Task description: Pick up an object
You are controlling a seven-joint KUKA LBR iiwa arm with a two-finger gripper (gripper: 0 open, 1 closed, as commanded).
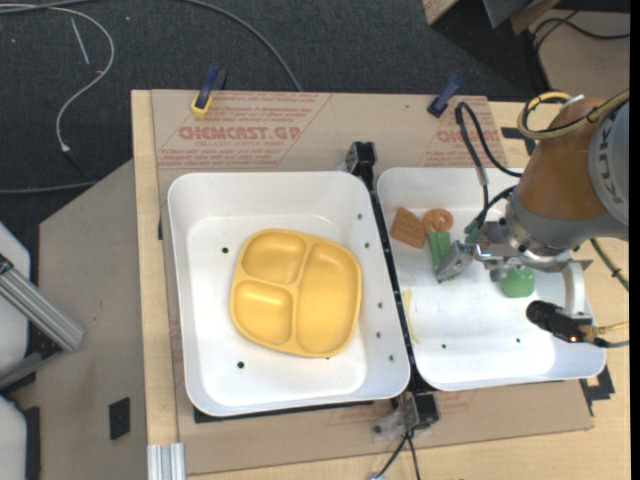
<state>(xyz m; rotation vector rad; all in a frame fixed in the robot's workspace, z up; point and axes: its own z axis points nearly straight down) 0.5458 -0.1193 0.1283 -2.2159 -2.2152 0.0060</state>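
Claw (462,258) seen low in right white bin (480,353), grip state cannot be told; green plastic piece (440,245) should be squarely straddled

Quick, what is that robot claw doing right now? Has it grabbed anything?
Gripper: low in the right bin, beside the green objects; whether it is open, closed or holding anything cannot be told.

The bench (150,268) is covered by a brown cardboard sheet (250,128). On it lie two white bins, the left bin (200,368) beside the right bin (480,363).
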